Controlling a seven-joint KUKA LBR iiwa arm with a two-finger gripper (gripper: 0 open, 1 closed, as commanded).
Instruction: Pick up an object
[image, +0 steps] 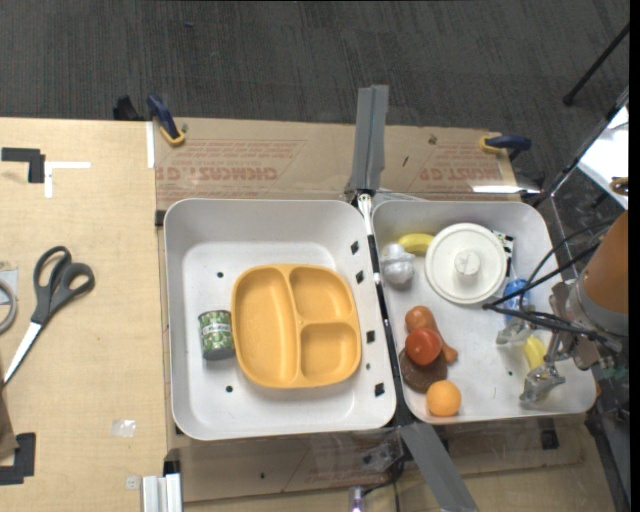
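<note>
The right bin (478, 405) holds several small things. A yellow banana (415, 243) and a silvery round piece (397, 268) lie at its far left. Beside them sits a white round lid (466, 263). Nearer the front, a red tomato-like ball (423, 345) rests on a brown disc (420, 374), with an orange (443, 399) just in front. My gripper (541, 384) hangs low in the bin's front right corner, next to a small yellow piece (534, 351) and a blue piece (514, 293). Nothing shows in its grasp.
The left bin (190, 300) carries a yellow divided plate (296, 325) and a green can (215, 333) lying to its left. Scissors (48, 290) lie on the wooden bench at the far left. Black cables run from the arm (610, 275) across the right bin's edge.
</note>
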